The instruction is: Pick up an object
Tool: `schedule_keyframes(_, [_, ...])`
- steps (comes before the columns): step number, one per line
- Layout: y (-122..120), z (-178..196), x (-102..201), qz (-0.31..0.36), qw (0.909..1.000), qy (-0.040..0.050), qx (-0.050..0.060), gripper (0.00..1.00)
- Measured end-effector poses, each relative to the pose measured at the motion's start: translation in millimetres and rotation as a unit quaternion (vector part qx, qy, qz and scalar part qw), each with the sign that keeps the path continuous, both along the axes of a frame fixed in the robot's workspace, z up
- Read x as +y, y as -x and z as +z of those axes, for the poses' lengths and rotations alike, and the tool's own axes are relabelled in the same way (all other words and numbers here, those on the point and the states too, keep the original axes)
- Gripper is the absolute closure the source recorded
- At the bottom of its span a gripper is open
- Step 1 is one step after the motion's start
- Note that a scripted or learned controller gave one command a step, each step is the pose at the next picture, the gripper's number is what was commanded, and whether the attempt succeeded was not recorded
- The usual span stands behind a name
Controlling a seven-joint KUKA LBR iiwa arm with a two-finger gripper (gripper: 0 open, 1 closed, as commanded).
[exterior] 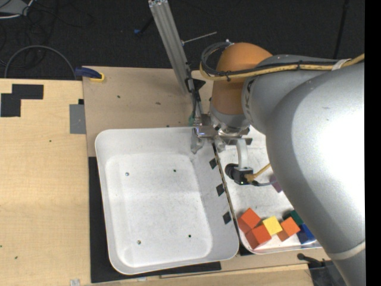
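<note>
Fingers (196,142) stand spread with nothing between them, over the far end of the rim shared by the two shallow white plastic bins, well apart from any block. The nearest target, an orange-red cube-like block (250,218) that looks wooden, lies by the right bin's (268,250) near edge, just beside a yellow block (272,226). It seems nearly cubic, with no clear long axis, and one corner turned toward the left bin (102,145). A good grasp would square up to its flat faces.
</note>
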State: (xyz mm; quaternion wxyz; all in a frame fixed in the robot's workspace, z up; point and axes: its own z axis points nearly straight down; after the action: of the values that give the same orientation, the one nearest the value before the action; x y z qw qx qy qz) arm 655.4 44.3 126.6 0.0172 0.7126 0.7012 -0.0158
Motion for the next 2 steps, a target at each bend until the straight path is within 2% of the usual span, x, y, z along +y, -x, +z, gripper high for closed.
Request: schedule_keyframes(2, [0.0,0.0,-0.1,0.0,1.0,0.0001,0.0,1.0])
